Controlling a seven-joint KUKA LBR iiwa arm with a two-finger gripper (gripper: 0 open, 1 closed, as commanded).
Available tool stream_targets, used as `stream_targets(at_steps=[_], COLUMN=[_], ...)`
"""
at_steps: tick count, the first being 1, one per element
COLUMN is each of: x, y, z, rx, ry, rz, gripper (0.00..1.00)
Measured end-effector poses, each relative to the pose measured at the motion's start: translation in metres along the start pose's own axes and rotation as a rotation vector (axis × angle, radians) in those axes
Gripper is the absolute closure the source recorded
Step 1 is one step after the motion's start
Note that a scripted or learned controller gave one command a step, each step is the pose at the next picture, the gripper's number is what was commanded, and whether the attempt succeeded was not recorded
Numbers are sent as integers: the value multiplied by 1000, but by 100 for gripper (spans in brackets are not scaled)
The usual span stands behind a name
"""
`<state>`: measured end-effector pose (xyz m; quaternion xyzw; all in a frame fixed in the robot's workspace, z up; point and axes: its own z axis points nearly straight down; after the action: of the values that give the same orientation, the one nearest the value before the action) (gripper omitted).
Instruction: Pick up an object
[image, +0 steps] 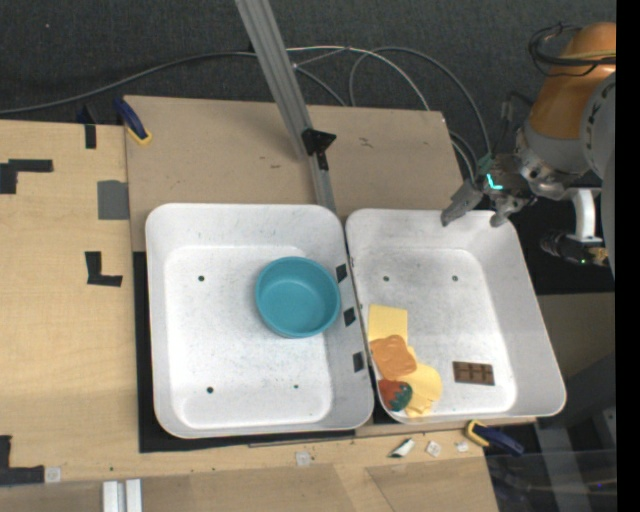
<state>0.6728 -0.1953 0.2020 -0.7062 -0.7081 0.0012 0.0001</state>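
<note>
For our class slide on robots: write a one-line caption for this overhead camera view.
Robot claw open above the right bin's far rim; blue bowl in left bin.

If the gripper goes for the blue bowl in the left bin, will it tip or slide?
The bowl sits upright and looks wide and shallow, so tipping seems unlikely. It looks like smooth plastic, probably light, so a nudge may slide it across the left bin.

No text — nothing legible.
</note>
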Motion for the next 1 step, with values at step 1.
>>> stream_targets(at_steps=[1], x=[-1], y=[4], z=[45], rx=[3], ry=[1], rz=[0], gripper=[0])
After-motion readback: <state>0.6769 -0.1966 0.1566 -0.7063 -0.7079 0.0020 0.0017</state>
